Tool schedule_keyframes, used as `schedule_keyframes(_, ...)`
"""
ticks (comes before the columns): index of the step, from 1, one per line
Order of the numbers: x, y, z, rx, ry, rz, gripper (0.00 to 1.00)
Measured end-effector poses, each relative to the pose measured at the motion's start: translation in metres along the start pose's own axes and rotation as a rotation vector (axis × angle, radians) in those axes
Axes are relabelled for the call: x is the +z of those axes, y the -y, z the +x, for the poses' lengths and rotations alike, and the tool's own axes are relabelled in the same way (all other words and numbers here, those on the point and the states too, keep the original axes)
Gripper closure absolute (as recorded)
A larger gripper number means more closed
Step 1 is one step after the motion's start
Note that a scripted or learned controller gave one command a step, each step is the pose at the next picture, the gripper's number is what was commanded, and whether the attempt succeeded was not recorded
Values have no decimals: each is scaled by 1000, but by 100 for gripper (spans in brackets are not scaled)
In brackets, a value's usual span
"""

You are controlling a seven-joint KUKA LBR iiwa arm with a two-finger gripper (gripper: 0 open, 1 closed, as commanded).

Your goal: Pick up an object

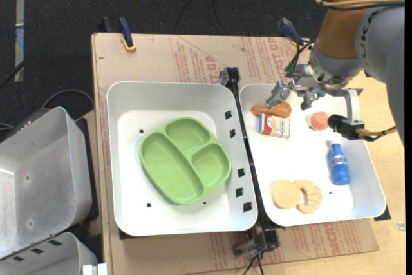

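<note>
Tool (293, 92) hung spread, seemingly empty, at right bin's (370, 167) far edge above drumstick (273, 110); best centred before closing.

A light green divided plate (185, 160) lies in a white bin (122, 158). The other white bin (367, 203) holds a blue bottle (338, 164), a pink ball (318, 120) and tan pastries (296, 195).

Single fixed cam above bench (161, 55), angled down, both bins (122, 138) in frame.
</note>
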State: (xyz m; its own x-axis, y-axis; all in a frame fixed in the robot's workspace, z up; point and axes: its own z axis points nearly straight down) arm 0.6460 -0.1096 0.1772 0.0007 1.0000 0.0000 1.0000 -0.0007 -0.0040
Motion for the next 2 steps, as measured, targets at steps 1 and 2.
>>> schedule_keyframes(1,45,0,-5,1,0,-1,0)
schedule_keyframes(2,31,-1,-5,1,1,-6,100)
